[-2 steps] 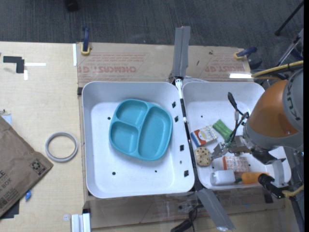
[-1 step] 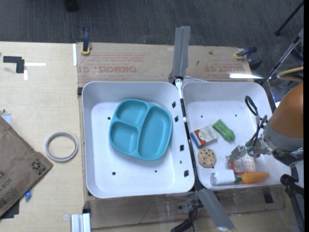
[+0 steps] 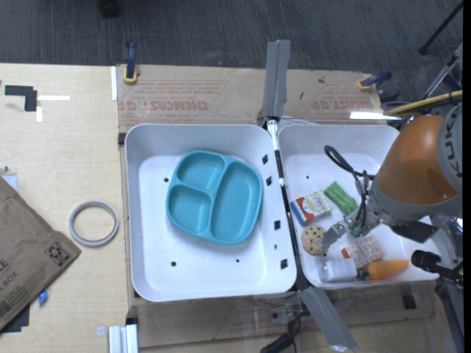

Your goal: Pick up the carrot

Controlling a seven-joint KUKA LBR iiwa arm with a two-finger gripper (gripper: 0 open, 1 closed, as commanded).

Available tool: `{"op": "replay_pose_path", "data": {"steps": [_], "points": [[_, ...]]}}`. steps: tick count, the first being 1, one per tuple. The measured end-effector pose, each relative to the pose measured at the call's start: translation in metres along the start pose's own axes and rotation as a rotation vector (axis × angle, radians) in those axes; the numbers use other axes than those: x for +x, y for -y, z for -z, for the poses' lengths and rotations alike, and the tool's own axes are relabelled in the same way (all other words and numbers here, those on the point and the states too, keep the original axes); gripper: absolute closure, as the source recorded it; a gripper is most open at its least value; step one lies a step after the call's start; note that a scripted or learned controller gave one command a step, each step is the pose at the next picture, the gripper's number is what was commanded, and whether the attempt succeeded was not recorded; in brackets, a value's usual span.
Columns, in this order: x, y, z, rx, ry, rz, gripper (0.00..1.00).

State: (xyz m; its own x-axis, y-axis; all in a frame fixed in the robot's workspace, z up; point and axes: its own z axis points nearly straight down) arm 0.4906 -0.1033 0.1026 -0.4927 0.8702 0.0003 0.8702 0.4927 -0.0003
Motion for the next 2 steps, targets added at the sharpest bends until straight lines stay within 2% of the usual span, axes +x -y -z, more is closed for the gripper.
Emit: {"op": "replay_pose_path", "data": {"steps": [1,2], "points": [[-0.062,0.051,-0.011,0.0,0.001,0.017,0.0],[-0.095,0.067,-0.011,-0.002,-0.003,-0.191,0.0]]}}
